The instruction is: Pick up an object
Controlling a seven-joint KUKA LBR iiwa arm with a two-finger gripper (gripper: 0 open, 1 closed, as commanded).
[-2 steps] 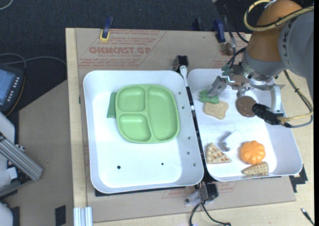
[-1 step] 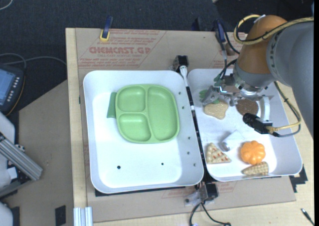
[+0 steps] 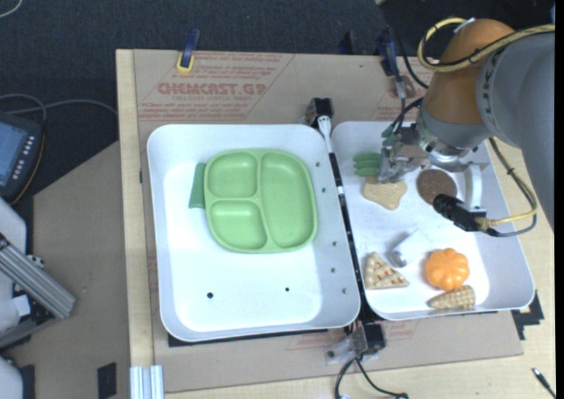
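Evidently the nearest candidate: a tan, flat, biscuit-like piece (image 3: 385, 194) lies in the right bin (image 3: 502, 287), directly under the gripper (image 3: 394, 165).
Landmark: everything below is placed relative to that tan piece.
Gripper: low over the tan piece's upper edge, touching or almost touching it; whether it is released or clenched cannot be told from this slanted view, and nothing is visibly held.
Handling, as a judgement: the tan piece looks light, stiff and thin, likely toy food; flat on the floor, it offers little height to pinch, so it may slide or tip away.
Where to take hold: across its narrower width, with the tips close to the bin floor.
Green object (image 3: 367, 162): just beside the tan piece, up and to the left, close enough to be caught by mistake.
Brown disc (image 3: 435, 185): to the right, near, partly under the wrist.
Pizza-like wedge (image 3: 384, 273): below, well apart.
Orange pumpkin (image 3: 447, 268): below and right, well apart; rounder and bulkier, probably easier to grip.
Waffle-textured piece (image 3: 454, 299): farther below and right, touching the pumpkin's underside.
Surface: smooth white plastic, probably slippery.
Room: the left bin (image 3: 176, 239) sits across the dividing wall, holding a green divided tray (image 3: 261, 199).
Bench: a board (image 3: 220, 80) under both bins.
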